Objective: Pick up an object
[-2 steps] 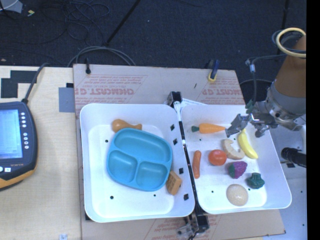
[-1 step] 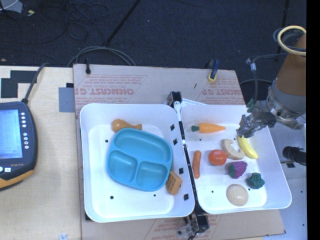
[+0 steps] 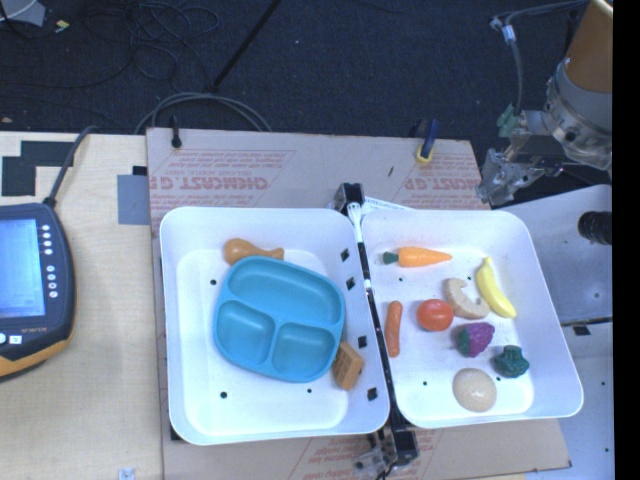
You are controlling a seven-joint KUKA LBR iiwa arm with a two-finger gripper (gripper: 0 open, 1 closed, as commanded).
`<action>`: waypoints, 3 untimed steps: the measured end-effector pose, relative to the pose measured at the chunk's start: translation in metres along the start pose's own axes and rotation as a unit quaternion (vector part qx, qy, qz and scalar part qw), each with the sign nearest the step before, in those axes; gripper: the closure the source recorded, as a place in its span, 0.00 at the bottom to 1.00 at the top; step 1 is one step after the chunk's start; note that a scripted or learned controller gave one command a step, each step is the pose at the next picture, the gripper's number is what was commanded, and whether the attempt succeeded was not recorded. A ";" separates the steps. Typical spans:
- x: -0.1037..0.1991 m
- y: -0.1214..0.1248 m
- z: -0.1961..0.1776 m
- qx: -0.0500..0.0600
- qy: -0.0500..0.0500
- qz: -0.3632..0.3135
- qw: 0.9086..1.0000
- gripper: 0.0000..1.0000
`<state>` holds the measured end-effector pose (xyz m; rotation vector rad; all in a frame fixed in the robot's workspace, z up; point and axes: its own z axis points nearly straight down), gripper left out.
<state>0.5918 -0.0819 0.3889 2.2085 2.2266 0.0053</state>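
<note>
The gripper (image 3: pixel 505 173) hangs at the far right, outside the right bin (image 3: pixel 545 258) and above its far corner; I cannot tell from this view how its jaws stand, and nothing shows in its hold. The things to pick lie in the right bin: a carrot (image 3: pixel 423 258) at the far side, a banana (image 3: pixel 495 288) at the right, a mushroom (image 3: pixel 465 298) touching a tomato (image 3: pixel 434 314), a sausage (image 3: pixel 394 328) by the divider, a purple grape bunch (image 3: pixel 474 339), a green broccoli (image 3: pixel 512 361) and an egg (image 3: pixel 474 389) nearest. The left bin (image 3: pixel 185 268) holds a blue tray (image 3: pixel 278 318), with a drumstick (image 3: pixel 252 251) behind it and a brown block (image 3: pixel 348 368) at its near right corner.

My judgement: the pick has not begun. The carrot or the egg look best, since each lies apart from its neighbours. Descend straight over the middle, straddle the carrot across its narrow width, and stay clear of the bin wall
</note>
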 end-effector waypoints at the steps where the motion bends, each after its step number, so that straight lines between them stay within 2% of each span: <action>1: 0.091 0.019 -0.081 0.003 0.001 -0.001 1.000 1.00; 2: 0.028 -0.007 -0.003 0.011 0.000 0.006 1.000 1.00; 3: 0.084 -0.039 0.039 0.011 0.001 0.002 1.000 1.00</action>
